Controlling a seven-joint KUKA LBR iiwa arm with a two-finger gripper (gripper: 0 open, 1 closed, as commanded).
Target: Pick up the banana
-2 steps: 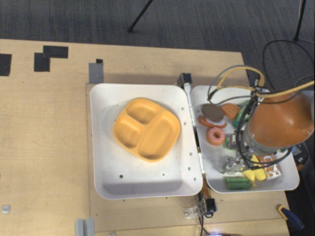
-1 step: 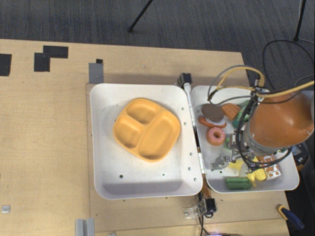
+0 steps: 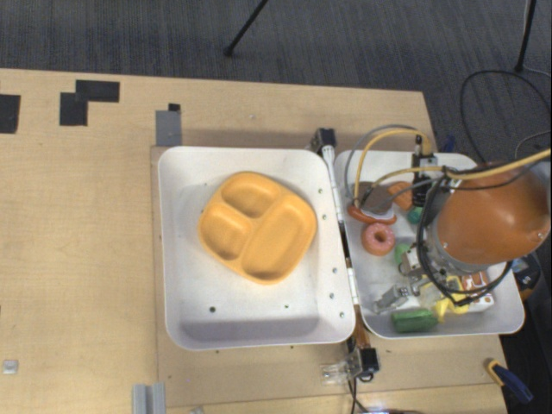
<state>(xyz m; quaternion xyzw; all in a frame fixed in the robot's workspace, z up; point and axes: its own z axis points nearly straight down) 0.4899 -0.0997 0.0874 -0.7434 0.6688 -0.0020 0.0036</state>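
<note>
End effector (image 3: pixel 412 276): hanging low over the right-hand bin (image 3: pixel 509 316), below the arm's orange band (image 3: pixel 485 221); metal parts show at the bin floor, but whether it is apart or together cannot be told, since the wrist and cables cover it from above.

Banana (image 3: pixel 457 307): judged to be the small yellow sliver just to the arm side of the end effector, toward the near rim of the bin, lying flat and mostly hidden under the wrist; identification uncertain.

Green block (image 3: pixel 412 319): just beside the end effector on the near side, close to the yellow sliver, possibly touching it.

Pink ring (image 3: pixel 377 239): on the far side of the end effector, apart from it.

Orange piece (image 3: pixel 398 195) and teal piece (image 3: pixel 417 216): further off on the far side, near the cable run.

Left-hand bin (image 3: pixel 185 317): well apart, across the divider from the end effector, carrying a yellow three-compartment tray (image 3: pixel 257 225).

Tabletop (image 3: pixel 78 257): wooden, bearing both bins.

Step in hand, as judged: closing in on the banana. To do it well, the end effector should shift toward the arm side until centred over the yellow sliver, straddle its narrow width rather than its length, and descend clear of the green block so that the block is neither pinched nor nudged into the fruit. Lifting should wait until the fruit sits firmly between both sides.
</note>
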